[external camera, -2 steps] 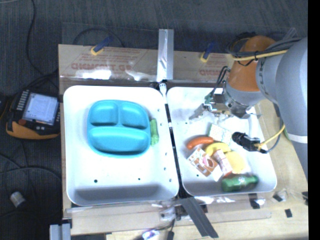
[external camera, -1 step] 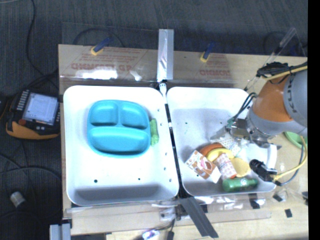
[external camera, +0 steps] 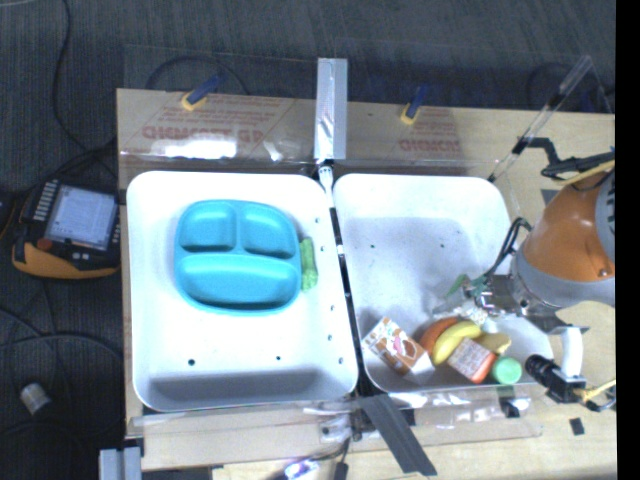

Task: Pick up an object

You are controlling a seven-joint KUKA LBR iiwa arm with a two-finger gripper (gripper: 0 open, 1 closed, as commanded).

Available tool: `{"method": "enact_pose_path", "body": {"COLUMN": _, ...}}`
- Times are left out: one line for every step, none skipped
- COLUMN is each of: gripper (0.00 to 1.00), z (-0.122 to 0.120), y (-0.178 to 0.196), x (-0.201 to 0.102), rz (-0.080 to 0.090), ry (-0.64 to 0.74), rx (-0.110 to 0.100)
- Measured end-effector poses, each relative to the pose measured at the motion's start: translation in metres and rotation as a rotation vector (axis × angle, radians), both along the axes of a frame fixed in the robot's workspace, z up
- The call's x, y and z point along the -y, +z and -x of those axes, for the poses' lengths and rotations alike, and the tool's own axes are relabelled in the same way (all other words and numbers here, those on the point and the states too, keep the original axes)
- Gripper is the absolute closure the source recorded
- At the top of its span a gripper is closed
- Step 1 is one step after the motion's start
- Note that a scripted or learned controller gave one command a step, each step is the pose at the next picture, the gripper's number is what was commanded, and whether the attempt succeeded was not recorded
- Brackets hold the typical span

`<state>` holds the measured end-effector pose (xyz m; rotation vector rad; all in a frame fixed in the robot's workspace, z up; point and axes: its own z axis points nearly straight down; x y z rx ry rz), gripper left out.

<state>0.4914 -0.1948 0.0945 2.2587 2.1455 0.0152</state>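
In the right bin point(external camera: 420, 218), a heap of small items lies at the near right corner. It holds a printed snack carton point(external camera: 394, 346), a yellow banana point(external camera: 458, 338) resting against an orange fruit point(external camera: 438, 330), a red box point(external camera: 470, 362) and a green-capped item point(external camera: 507, 370). My gripper point(external camera: 478, 294) hangs just above the heap's far edge, over the banana's end. The arm with its orange band point(external camera: 562, 240) comes in from the right and hides the bin's right wall. I see nothing lifted off the bin floor.
The left bin point(external camera: 160, 368) holds a blue divided plate point(external camera: 240, 253) with a green item point(external camera: 308, 265) against its right side. A rim between the bins point(external camera: 340, 288) separates them. A handheld device point(external camera: 72, 226) lies on the floor at left.
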Motion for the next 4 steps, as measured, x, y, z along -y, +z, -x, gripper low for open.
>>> {"method": "enact_pose_path", "body": {"gripper": 1.00, "z": 0.002, "y": 0.005, "x": -0.004, "rz": -0.011, "ry": 0.002, "rx": -0.013}}
{"method": "enact_pose_path", "body": {"gripper": 1.00, "z": 0.003, "y": -0.003, "x": -0.048, "rz": -0.005, "ry": -0.108, "rx": -0.007}}
{"method": "enact_pose_path", "body": {"gripper": 1.00, "z": -0.081, "y": 0.105, "x": -0.010, "rz": -0.010, "ry": -0.161, "rx": -0.027}}
{"method": "enact_pose_path", "body": {"gripper": 1.00, "z": -0.121, "y": 0.120, "x": -0.086, "rz": -0.013, "ry": -0.455, "rx": -0.025}}
